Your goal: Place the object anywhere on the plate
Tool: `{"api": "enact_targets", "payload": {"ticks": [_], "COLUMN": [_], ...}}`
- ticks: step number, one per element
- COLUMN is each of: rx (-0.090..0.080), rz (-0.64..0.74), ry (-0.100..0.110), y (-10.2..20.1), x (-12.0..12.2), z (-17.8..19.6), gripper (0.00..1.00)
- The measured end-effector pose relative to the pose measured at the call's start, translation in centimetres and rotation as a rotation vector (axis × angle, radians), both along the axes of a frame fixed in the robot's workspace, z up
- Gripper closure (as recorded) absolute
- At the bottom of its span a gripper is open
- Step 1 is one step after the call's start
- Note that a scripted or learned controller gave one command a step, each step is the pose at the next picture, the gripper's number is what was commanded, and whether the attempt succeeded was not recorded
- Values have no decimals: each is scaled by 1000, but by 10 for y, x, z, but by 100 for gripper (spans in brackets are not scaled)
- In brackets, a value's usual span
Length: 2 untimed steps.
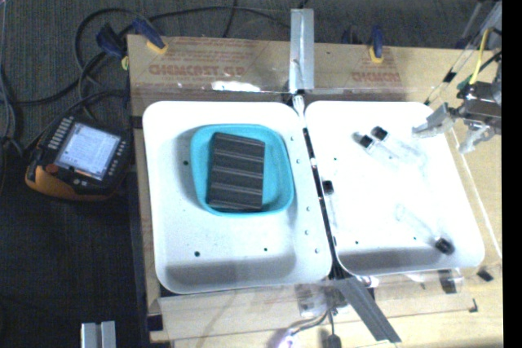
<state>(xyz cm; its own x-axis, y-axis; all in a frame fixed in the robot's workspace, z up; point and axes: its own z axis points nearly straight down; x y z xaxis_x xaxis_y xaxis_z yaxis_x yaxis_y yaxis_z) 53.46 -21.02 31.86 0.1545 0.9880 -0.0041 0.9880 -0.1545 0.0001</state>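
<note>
A wooden bench (pixel 245 65) is seen from above, and two shallow white bins are set side by side on it, touching along their inner rims. In the left bin (pixel 167 240) a turquoise plate (pixel 281 175) with rounded corners is laid slightly above the middle. The task's thing, a dark grey ribbed rectangular block (pixel 236 171), is found lying flat on that plate, well inside its rim, with its long side running away from the camera and tilted a little. The right bin (pixel 383 244) is occupied by smaller items only. A handheld control pendant (pixel 77 155) with a lit screen and an orange casing is placed on the dark floor to the left of the bench, and black cables are led from it towards the bench's far edge. The gripper (pixel 443 137) is held over the far right corner of the right bin, well apart from the plate; its two pale fingers (pixel 430 123) are spread wide and nothing is seen between them. A small clear vial with a black cap (pixel 378 134) is seen in the upper part of the right bin, and another small black-tipped piece (pixel 443 244) lies near that bin's near right corner.
</note>
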Motion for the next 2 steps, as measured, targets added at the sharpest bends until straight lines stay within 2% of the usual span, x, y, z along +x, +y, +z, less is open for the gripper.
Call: {"api": "enact_targets", "payload": {"ticks": [1,2], "rx": [1,1], "rz": [-40,-40], "ry": [2,2], "y": [-2,-2], "x": [-51,-51], "z": [-42,-42], "gripper": [0,0]}}
